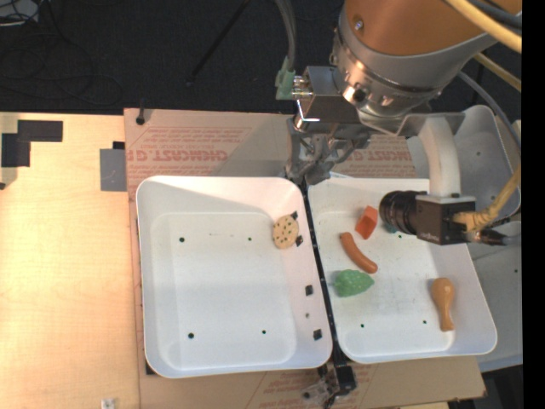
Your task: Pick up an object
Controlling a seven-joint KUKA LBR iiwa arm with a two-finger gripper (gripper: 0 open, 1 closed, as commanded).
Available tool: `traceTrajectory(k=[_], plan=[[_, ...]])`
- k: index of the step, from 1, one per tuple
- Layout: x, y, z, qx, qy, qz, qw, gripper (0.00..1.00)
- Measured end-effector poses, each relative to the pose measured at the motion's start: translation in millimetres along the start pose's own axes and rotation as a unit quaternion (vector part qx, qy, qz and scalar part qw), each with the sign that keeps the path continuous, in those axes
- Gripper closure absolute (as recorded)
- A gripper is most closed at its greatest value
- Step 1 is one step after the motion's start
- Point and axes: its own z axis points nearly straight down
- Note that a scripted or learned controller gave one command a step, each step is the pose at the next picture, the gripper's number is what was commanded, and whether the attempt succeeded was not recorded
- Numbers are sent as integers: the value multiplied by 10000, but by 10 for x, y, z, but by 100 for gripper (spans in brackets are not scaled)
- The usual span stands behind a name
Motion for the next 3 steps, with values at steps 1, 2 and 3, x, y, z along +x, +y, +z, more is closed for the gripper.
traceTrajectory(k=[1, 2, 3], plan=[[627, 132, 197, -68, 20, 115, 9999, 100], [610, 131, 82, -68, 15, 113, 9999, 100], [616, 130, -9, -46, 6, 93, 9999, 100]])
